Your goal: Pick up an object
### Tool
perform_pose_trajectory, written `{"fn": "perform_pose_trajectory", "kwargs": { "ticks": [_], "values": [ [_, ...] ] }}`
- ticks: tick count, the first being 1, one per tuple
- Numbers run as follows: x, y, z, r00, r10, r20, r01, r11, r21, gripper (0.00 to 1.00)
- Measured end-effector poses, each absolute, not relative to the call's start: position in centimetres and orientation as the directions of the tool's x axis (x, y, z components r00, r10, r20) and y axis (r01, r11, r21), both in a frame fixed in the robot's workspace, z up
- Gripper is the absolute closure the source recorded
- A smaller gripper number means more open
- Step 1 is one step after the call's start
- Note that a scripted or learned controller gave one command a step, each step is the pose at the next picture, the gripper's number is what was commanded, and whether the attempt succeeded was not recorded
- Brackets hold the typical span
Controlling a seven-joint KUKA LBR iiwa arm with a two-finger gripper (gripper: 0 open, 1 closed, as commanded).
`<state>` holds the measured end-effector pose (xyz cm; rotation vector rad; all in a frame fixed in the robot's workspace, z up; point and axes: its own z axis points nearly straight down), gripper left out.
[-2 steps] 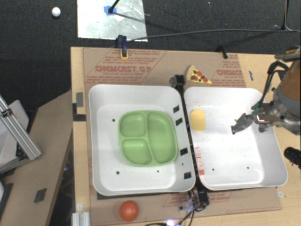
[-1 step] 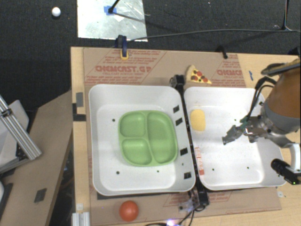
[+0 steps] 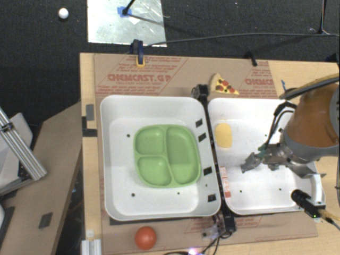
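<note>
A pale yellow oval object (image 3: 223, 135) lies flat in the right bin (image 3: 239, 203), near that bin's left wall. My gripper (image 3: 247, 164) hangs over the middle of the right bin, pointing left, a short way below and to the right of the yellow object and apart from it. I see nothing held by the gripper. The grey arm with its orange band (image 3: 313, 121) covers the right part of this bin.
A green divided plate (image 3: 166, 155) sits in the left bin (image 3: 114, 142). A toy pizza slice (image 3: 223, 85) lies on the bench behind the right bin. A red ball (image 3: 145, 237) rests in front of the left bin. Black clips (image 3: 206, 153) line the shared wall.
</note>
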<state>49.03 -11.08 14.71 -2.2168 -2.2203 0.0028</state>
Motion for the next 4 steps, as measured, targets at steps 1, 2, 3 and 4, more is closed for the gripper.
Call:
{"fn": "perform_pose_trajectory", "kwargs": {
  "ticks": [1,2,3,4],
  "values": [
    [49.4,-10.3,8.8,-0.002,1.000,0.002,1.000,0.002,-0.004,0.00],
    [49.6,-10.4,10.2,-0.002,1.000,0.000,1.000,0.002,0.002,1.00],
    [50.8,-10.5,15.4,-0.004,1.000,-0.001,1.000,0.004,0.007,1.00],
    [50.4,-10.7,19.9,-0.004,1.000,-0.001,1.000,0.004,0.007,1.00]
  ]
}}
